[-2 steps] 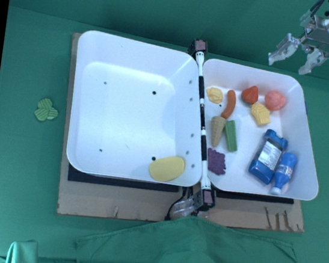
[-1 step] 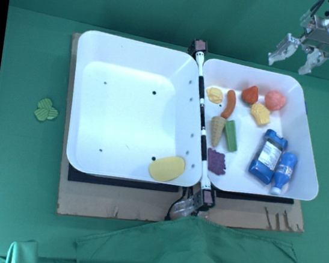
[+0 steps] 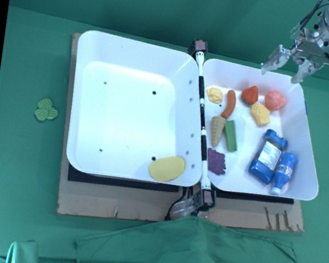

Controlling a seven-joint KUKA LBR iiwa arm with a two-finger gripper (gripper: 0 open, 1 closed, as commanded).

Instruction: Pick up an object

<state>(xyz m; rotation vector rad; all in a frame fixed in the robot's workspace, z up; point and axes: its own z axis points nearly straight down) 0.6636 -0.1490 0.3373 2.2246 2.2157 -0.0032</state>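
Observation:
My gripper (image 3: 287, 68) hangs above the far edge of the right bin (image 3: 308, 169), fingers spread open with nothing between them. Below it in that bin lie a red strawberry (image 3: 250, 94), a pink-red round fruit (image 3: 274, 100), a yellow corn piece (image 3: 260, 114), a small yellow item (image 3: 214, 95), an orange sausage (image 3: 230, 103), an ice-cream cone (image 3: 216, 130), a green stick (image 3: 231, 135), purple grapes (image 3: 215, 161) and two blue bottles (image 3: 268, 156) (image 3: 283, 172). A yellow lemon-like piece (image 3: 167, 168) rests in the left bin (image 3: 97, 51) at its near right corner.
A black-and-white bar (image 3: 201, 118) runs between the two bins. A green leaf-shaped toy (image 3: 46, 110) lies on the bench left of the bins. Green cloth (image 3: 196, 254) is bunched along the near edge. Cardboard (image 3: 111, 208) sticks out under the bins.

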